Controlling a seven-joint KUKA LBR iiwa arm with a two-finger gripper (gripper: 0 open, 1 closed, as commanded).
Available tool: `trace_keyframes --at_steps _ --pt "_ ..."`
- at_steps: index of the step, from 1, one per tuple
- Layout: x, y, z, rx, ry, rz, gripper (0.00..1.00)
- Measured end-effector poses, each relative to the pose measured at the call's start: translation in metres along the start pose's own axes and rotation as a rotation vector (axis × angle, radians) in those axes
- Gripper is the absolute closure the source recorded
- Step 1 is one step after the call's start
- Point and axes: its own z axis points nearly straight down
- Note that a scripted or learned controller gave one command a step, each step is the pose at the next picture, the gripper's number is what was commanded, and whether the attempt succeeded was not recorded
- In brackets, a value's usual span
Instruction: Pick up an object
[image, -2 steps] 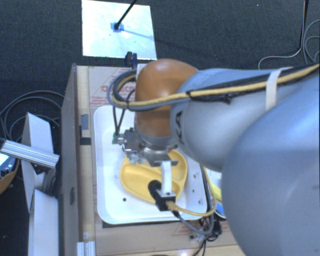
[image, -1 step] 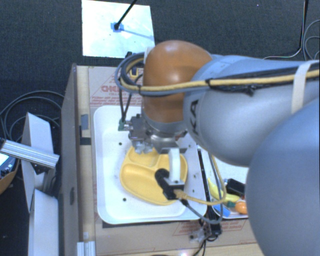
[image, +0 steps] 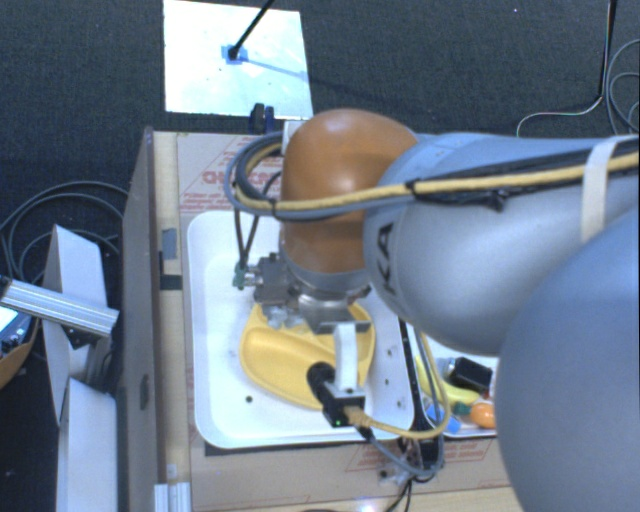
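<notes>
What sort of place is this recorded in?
Probably a robotics lab or test cell: a grey arm reaches over a white bin on a bench, with loose cables lying on dark carpet beside it.

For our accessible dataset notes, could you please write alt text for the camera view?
A grey KUKA arm with an orange band reaches in from the right, its wrist low over a yellow object in the left white bin. The right bin, mostly hidden by the arm, holds, among others, a black item and an orange item.
</notes>
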Motion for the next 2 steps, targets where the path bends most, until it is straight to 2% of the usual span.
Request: trace_keyframes --at_steps 1,2 --pt "-0.008 0.001 0.03 0.0 0.0 0.006 1.0" --pt "0.002 0.049 0.021 -0.007 0.003 0.0 1.0"
